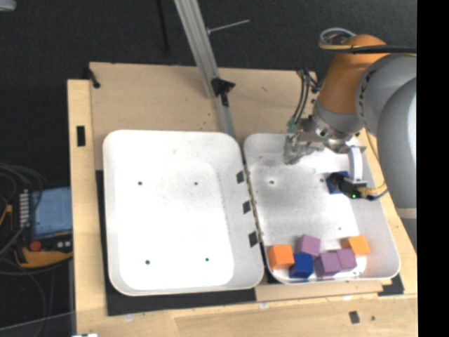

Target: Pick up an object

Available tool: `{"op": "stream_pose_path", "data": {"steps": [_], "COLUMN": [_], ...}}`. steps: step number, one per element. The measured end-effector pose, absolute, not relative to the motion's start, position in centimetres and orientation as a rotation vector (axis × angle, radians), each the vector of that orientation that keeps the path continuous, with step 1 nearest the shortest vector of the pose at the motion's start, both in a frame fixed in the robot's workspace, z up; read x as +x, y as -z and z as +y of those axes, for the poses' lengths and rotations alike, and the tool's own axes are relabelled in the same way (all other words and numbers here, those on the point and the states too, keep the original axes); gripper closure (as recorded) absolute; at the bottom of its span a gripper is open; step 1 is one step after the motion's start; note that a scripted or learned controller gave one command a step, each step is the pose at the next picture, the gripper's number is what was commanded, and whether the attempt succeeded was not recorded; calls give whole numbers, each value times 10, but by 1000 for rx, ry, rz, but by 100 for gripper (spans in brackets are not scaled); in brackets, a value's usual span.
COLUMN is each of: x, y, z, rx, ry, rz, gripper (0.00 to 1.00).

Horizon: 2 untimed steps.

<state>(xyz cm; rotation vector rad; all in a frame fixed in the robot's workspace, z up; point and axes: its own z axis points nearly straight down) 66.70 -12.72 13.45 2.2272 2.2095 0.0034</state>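
Two white bins sit side by side on the bench: the left bin (175, 209) fills the middle of the frame, the right bin (309, 195) lies toward the lower right. Blocks crowd the right bin's bottom edge: an orange block (281, 255), a blue block (302, 265), three purple blocks (309, 245) and a second orange block (358, 245). The gripper (295, 149) hangs over that bin's upper part, well apart from the blocks; whether it is wide or narrow I cannot tell.
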Motion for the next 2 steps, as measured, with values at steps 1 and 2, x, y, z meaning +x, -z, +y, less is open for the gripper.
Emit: {"op": "stream_pose_path", "data": {"steps": [1,2], "x": [664,665], "y": [-191,-212], "z": [-137,-138], "rx": [2218,2218], "ry": [-5,-4], "rz": [2215,2219], "gripper": [100,100]}}
